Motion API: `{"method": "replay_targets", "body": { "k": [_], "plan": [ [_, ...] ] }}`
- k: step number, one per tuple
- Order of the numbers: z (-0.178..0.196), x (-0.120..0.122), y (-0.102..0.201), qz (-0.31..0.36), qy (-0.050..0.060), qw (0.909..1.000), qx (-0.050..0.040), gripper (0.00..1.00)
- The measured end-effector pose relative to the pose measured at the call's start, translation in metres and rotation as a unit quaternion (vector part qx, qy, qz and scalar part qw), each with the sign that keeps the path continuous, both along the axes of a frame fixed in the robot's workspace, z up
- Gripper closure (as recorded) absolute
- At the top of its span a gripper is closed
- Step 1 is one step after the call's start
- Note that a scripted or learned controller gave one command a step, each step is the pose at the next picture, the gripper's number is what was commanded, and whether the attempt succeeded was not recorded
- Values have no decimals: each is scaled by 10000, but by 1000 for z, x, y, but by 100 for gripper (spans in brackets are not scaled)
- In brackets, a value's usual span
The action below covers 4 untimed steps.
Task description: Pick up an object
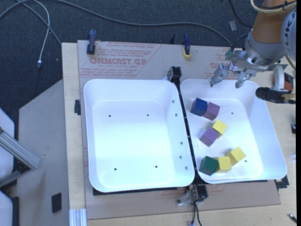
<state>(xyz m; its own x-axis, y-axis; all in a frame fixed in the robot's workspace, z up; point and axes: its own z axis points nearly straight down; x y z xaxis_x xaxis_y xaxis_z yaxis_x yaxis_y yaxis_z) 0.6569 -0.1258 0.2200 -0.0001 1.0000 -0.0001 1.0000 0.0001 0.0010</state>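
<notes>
Camera view, gripper (228, 79) spread, blocks (212, 126) clustered below

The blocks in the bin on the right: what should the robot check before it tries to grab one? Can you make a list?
1. Blocks are there to pick: ok. A blue block, two purple, three yellow and a green block lie in the right bin.
2. Gripper free of any block: ok, nothing sits between the jaws.
3. Jaws spread: ok, they stand apart.
4. Gripper over a block: not ok, it hangs above the bin's far rim, away from all of them.
5. A block with room around it: not ok for most. Blue touches a purple block, and green touches a yellow one.
</notes>
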Motion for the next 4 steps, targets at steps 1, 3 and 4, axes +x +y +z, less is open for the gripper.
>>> {"method": "replay_targets", "body": {
  "k": [1, 3, 4],
  "plan": [
    [-133, -57, 15, -1, 62, 10000, 9, 0],
    [-132, -57, 28, -5, 5, 10000, 2, 0],
    [-132, -44, 46, 0, 2, 10000, -5, 0]
  ]
}}
